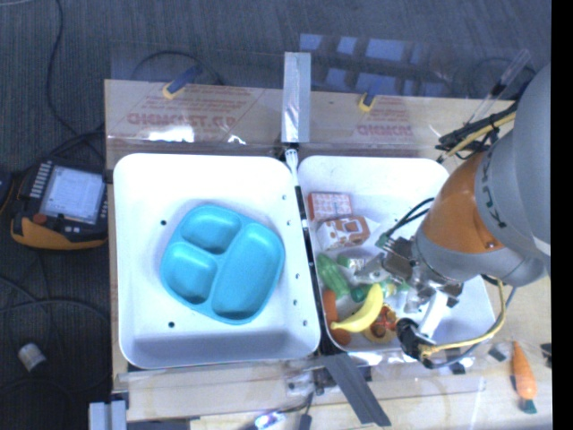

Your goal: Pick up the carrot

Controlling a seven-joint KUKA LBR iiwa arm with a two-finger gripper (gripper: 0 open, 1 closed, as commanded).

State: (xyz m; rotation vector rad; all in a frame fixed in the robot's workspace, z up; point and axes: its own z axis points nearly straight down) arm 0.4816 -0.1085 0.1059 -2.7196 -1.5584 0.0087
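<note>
Camera view: the gripper (400,301) is hovering low in the right bin (466,173), right beside the banana (361,312). The carrot (523,376) is lying outside on the worktop (224,106).

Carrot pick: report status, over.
Two-finger gripper low over the right white bin. Orange carrot at the bin's left wall, untouched. Yellow banana and green packet crowd it.

Red lettering on clear panel (183,119) behind left bin, mirrored, unreadable; same on clear panel (389,130) behind right bin; printing on red-brown packets (338,219) too small.
</note>
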